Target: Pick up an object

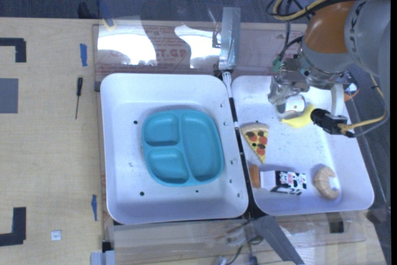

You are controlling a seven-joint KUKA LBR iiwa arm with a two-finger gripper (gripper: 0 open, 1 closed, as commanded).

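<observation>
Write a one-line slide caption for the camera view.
Grey arm's gripper poised over a yellow banana-shaped toy in the right white bin; a teal divided plate fills the left bin.

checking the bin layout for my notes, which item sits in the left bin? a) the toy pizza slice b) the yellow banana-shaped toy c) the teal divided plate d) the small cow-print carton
c: the teal three-compartment plastic plate lies in the left shallow white bin, while the pizza slice toy, cow-print carton and yellow banana-shaped toy all lie in the right shallow white bin.
</observation>
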